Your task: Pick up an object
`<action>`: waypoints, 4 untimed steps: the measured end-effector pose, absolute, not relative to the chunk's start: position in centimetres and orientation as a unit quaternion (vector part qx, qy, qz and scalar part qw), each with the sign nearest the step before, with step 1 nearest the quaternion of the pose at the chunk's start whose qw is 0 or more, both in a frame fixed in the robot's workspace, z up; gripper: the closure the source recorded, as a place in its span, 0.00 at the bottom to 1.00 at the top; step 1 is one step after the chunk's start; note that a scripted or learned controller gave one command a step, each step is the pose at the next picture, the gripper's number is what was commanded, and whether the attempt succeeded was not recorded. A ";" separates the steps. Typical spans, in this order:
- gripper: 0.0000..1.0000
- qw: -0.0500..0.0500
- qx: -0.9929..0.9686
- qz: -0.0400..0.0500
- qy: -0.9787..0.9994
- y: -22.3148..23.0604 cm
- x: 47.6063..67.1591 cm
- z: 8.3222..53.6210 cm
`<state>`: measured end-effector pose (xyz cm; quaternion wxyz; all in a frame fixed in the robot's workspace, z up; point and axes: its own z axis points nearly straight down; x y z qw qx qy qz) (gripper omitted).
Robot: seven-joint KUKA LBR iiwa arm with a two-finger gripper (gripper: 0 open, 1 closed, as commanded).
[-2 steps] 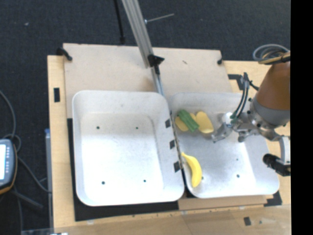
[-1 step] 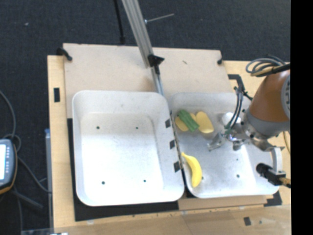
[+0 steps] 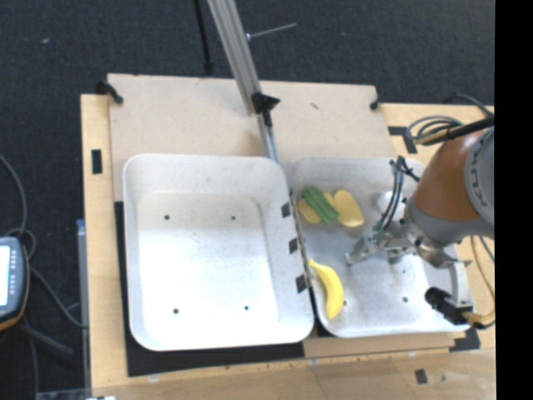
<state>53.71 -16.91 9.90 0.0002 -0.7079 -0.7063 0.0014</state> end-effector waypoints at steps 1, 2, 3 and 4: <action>1.00 -0.003 -0.710 -0.002 -0.704 -17.0 53.9 11.2; 1.00 -0.004 -0.706 -0.002 -0.708 -16.8 54.8 17.3; 1.00 -0.004 -0.706 -0.002 -0.708 -17.8 54.5 23.1; 1.00 -0.004 -0.706 -0.002 -0.708 -18.3 55.6 28.8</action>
